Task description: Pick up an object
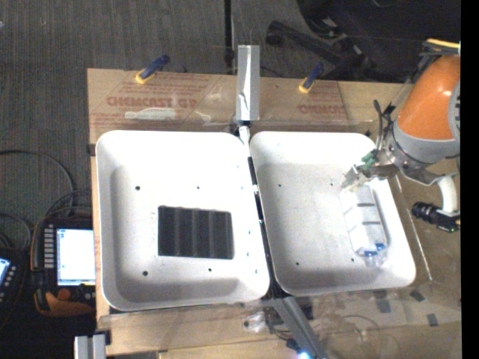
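Camera view: I see my pincer [364, 167] over the right bin, at the top end of a clear plastic bottle.

From my seat I cannot tell how far the pincer is open, nor whether it grips anything; it sits at the bottle's [367, 226] twelve o'clock end, close enough to seem touching. The bottle is transparent, long and rounded, lying flat along the right bin's [299, 200] three o'clock wall, with a blue cap at six o'clock. Both bins are smooth, shallow white plastic with rounded corners. The left bin [127, 200] holds a flat, dark, ribbed rectangular block [194, 232] near its middle. The desk [187, 99] beneath looks like brown board.
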Tool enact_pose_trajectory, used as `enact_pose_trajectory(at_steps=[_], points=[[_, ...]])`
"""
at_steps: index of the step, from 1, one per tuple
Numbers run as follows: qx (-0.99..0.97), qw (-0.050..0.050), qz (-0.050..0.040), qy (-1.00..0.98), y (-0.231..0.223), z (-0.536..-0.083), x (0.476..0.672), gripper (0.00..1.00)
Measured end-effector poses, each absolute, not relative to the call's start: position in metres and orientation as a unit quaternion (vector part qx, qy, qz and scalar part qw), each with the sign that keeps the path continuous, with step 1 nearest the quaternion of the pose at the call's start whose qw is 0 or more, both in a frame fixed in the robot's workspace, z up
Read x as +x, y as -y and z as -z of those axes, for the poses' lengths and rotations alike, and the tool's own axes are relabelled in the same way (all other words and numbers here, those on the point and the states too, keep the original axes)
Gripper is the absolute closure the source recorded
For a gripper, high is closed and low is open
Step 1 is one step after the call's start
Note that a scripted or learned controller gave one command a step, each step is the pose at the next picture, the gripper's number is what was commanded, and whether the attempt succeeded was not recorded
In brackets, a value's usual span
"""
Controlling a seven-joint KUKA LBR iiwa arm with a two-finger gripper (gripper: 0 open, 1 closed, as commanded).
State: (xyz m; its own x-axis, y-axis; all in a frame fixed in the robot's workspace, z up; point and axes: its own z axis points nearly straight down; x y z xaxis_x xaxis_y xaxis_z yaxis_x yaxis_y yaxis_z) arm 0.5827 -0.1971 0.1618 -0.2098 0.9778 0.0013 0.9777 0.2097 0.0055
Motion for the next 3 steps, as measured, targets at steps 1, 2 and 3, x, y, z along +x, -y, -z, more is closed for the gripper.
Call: enact_pose_trajectory(at_steps=[1, 2, 3], points=[[0.629, 0.001, -0.0022, -0.778, 0.197, -0.161, 0.582, 0.0], [0.628, 0.0, -0.0016, -0.778, 0.208, -0.122, 0.569, 0.0], [0.614, 0.006, -0.0026, -0.789, 0.2, -0.091, 0.613, 0.0]])
